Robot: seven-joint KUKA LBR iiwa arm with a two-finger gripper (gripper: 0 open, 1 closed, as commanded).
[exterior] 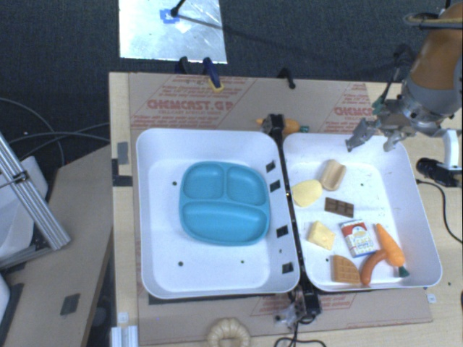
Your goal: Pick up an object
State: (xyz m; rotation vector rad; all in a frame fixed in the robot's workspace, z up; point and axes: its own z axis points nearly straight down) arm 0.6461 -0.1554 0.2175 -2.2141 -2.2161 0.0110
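Food items are seen gathered in the right bin (pixel 416 194), toward its centre and near edge. A bread roll (pixel 332 174) lies uppermost, tilted, with a pale yellow chip (pixel 307 192) just beside it to the left and a brown chocolate bar (pixel 338 207) just below. A yellow cheese wedge (pixel 321 234) is set lower, near the divider, and a small red-and-white carton (pixel 357 238) is placed to its right. A waffle (pixel 346 269), a sausage (pixel 371 264) and a carrot (pixel 391 247) are crowded into the bin's near right corner, the sausage touching the carrot and lying close to the rim. The far strip of the bin and its right side are left as bare white floor, giving the widest open room.

The gripper (pixel 375 136) is held above the far right rim of that bin, well apart from every item; its two fingers are spread wide with nothing between them. The grey arm, with its orange band (pixel 440 55), is seen entering from the right edge.

In the left bin (pixel 155 194) a blue divided plate (pixel 223 202) is laid near the middle, with bare floor left on all sides of it. Both bins are carried on a cardboard sheet (pixel 188 96), clamped at its far edge. A foil-like panel (pixel 171 19) is laid on the dark floor beyond.
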